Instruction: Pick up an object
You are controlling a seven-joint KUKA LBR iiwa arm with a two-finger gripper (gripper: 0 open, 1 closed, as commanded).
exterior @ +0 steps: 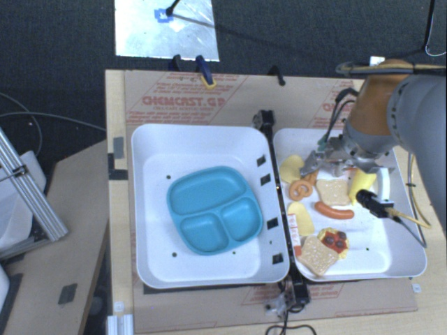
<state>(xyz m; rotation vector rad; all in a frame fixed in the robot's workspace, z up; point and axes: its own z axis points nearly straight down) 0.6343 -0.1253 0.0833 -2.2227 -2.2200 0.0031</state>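
Observation:
The right bin (398, 257) holds several toy foods: a yellow piece (290, 166), a pretzel (302, 189), a bread slice (333, 191), a red sausage (334, 211), a yellow banana-like piece (362, 183), a pizza slice (334, 241) and a toast square (316, 256). My gripper (320, 160) hangs low over the bin's upper middle, just above the pretzel and the bread slice and right of the yellow piece. Nothing visibly sits in it. The grey arm with its orange band (377, 100) hides the bin's upper right corner.
A blue three-compartment plate (213, 209) lies in the left bin (150, 187). A black divider clamp (265, 121) sits between the bins. A yellow wedge (297, 210) and a small packet (306, 224) lie near the right bin's left wall. Cables (408, 218) trail along the bin's right side.

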